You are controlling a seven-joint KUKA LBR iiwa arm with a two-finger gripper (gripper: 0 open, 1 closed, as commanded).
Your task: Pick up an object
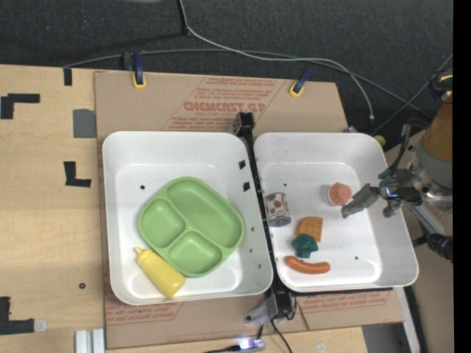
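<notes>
My gripper (366,197) sits at the right side of the right-hand white bin (324,144), reaching in over its right wall at a slant. One dark finger (357,200) juts out toward the bin's middle, but from this angle I cannot tell how wide the tool stands, and nothing shows between its fingers, so I count it as carrying nothing.

The things I could pick all lie in that right bin. The round pink disc-like piece (339,193) is just beside my fingertip, the nearest candidate, which I judge is why I am angled this way. Further in lie a small orange waffle-like square (311,227), a dark teal lump (305,245) touching its lower edge, a red-orange sausage shape (307,266) near the front wall, and a small patterned can (277,209) standing close to the divider (254,190) between the bins.

The left white bin (118,197) holds a light green plastic divided plate (191,226) and a yellow squeeze bottle (160,272) lying against the plate's lower left rim; both are well apart from my tool, so I judge them unlikely targets.
</notes>
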